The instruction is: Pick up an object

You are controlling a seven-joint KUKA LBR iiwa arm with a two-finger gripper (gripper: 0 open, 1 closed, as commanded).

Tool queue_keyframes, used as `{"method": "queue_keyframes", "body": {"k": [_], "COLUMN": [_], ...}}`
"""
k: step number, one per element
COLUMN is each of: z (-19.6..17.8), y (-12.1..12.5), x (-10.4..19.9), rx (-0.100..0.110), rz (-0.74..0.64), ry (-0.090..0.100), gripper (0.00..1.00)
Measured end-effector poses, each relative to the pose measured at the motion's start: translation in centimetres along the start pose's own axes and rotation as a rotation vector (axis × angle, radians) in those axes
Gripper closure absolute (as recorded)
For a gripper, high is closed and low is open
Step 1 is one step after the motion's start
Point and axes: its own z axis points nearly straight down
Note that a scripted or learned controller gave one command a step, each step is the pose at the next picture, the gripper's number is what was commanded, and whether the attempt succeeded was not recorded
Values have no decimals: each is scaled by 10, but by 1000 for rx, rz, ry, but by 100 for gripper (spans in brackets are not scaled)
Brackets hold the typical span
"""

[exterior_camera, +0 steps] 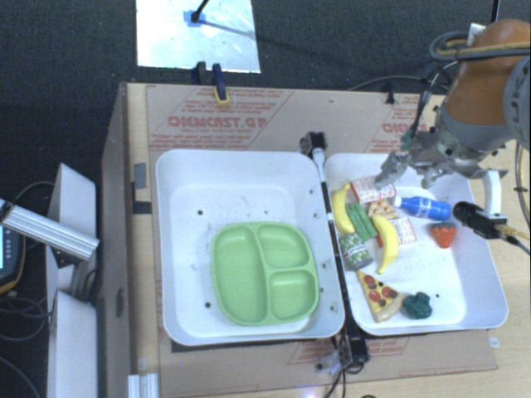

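A brown board printed with red lettering covers the worktop (pixel 249 110), and dark carpet-like floor surrounds it, with a pale sheet (pixel 197 21) lying beyond the far edge. Two white bins sit side by side. The left bin (pixel 178 189) holds a green divided plate (pixel 265 272). The right bin (pixel 477 293) holds toy food: a banana (pixel 387 243), a pizza slice (pixel 380 295), a strawberry (pixel 444 235), a blue bottle (pixel 423 207) and a dark green broccoli piece (pixel 417 305). The gripper (pixel 406 168) hangs over the right bin's far side, above the bottle; whether its jaws are spread or closed I cannot tell.
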Motion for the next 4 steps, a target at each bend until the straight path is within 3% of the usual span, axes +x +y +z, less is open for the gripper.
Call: {"method": "queue_keyframes", "body": {"k": [1, 2, 3, 4], "z": [129, 57, 121, 138], "y": [-20, -20, -46, 11], "x": [-54, -94, -105, -43], "rx": [-5, -3, -2, -2], "rz": [2, 2, 0, -1], "ry": [-3, -2, -1, 0], "gripper": [0, 0, 0, 0]}}
